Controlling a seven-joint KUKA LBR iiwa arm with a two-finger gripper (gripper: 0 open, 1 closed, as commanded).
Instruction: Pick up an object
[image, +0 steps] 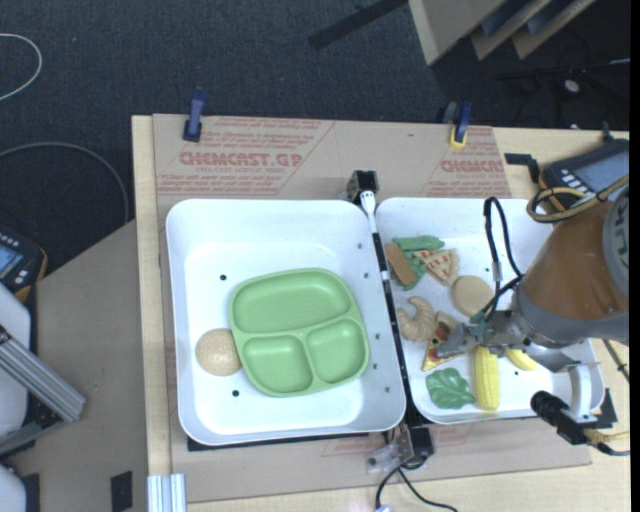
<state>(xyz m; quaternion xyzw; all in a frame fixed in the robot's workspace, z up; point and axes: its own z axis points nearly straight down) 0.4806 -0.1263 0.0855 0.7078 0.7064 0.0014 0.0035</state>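
The right bin (560, 405) holds several toy foods. Among them are a green pea pod (418, 243), a hot dog (402, 266), a pizza slice (437, 264), a tan bun (470, 294) and a beige croissant-like piece (420, 319). Near them lie a red-orange piece (440, 349), a yellow corn cob (486, 377) and a green leaf (449, 388). My gripper (474, 333) is low in this bin, just above the corn and right beside the red-orange piece. The arm's grey body hides the bin's right part.
The left bin (195, 240) carries a green divided plate (298, 330) and a round beige cookie (216, 352) at its left side. A black divider (378, 262) runs between the bins. Cables (493, 240) hang over the right bin.
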